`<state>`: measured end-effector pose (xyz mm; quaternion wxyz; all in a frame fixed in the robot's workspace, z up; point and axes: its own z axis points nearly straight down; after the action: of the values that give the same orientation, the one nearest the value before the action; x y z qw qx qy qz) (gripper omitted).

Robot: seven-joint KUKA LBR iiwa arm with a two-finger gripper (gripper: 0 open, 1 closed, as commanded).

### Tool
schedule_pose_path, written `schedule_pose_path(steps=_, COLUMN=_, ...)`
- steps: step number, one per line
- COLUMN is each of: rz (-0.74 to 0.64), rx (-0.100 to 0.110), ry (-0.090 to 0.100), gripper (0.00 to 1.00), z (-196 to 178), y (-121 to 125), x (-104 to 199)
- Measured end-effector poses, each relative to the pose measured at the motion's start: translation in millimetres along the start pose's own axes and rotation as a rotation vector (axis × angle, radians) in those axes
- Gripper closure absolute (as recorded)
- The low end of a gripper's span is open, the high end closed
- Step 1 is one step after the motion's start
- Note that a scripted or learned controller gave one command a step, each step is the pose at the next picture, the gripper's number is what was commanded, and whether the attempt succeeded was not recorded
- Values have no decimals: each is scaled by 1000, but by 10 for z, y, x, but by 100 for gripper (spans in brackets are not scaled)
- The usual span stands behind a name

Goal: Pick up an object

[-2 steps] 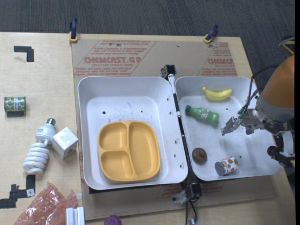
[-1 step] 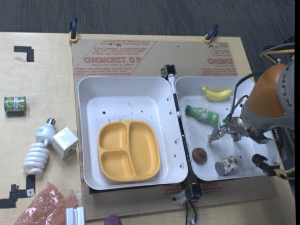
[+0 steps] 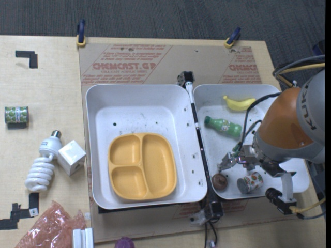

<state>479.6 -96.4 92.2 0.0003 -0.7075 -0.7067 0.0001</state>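
Pick not achieved: gripper [image 3: 231,160] hovers in the right bin [image 3: 212,94], fingers apparently open and empty, small can [image 3: 250,182] at four o'clock.

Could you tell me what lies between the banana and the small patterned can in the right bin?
In the camera view, the green bottle lies between the banana and the small patterned can, on its side on the right bin floor; lower, the gripper stands there too.

bins [image 3: 98,118] white | divided plate [image 3: 142,165] yellow-orange | banana [image 3: 239,103] yellow | bottle [image 3: 223,126] green | small round object [image 3: 220,180] brown | arm band [image 3: 282,123] orange | bulb [image 3: 41,168] white
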Motion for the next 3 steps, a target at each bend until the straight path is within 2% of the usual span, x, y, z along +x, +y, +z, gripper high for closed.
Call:
schedule_pose_path(steps=1, rz=2, rx=-3, ry=-1, gripper=100, z=-99, y=16, x=-8)
schedule_pose_path(steps=2, rz=-3, rx=-1, ry=-1, gripper=100, z=-1003, y=808, x=433)
schedule_pose_path(steps=3, rz=-3, rx=-1, ry=-1, gripper=0, z=-1003, y=808, x=434)
